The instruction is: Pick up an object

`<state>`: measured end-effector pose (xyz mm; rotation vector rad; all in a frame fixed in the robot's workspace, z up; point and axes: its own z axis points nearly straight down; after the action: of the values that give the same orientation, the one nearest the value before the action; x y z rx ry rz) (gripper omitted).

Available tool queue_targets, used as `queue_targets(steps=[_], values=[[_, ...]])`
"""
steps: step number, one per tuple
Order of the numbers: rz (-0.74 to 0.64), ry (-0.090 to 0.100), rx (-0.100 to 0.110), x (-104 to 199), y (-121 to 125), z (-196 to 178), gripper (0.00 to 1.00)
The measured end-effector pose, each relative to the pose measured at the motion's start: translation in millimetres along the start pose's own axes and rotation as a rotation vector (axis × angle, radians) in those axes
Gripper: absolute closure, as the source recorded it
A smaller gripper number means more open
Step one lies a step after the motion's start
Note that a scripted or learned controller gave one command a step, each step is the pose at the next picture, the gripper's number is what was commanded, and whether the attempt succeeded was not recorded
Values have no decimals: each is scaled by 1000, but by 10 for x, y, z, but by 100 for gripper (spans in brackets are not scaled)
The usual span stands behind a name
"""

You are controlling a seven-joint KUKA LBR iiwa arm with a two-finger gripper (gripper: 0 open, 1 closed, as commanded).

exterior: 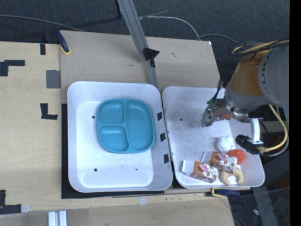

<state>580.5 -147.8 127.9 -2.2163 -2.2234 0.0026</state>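
Camera view blurs jaws (208, 119) above right bin (188, 126).

A robotics lab: left of the claw (207, 120) on the grey, orange-banded industrial arm (254, 81), two shallow white plastic bins (75, 126) sit on a pale plywood bench (28, 126) marked with black tape, cables trailing behind.

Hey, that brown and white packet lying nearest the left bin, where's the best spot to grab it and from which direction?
Probably from straight above, hand closing across the packet's short width near its left end. It lies flat on the right bin's floor, and that end is free, while its right end crowds against a second packet and a croissant-like piece.
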Motion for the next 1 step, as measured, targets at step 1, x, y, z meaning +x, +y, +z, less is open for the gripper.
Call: queue_targets(steps=[1], values=[[3,-2,-7,-68,15,-610,100]])
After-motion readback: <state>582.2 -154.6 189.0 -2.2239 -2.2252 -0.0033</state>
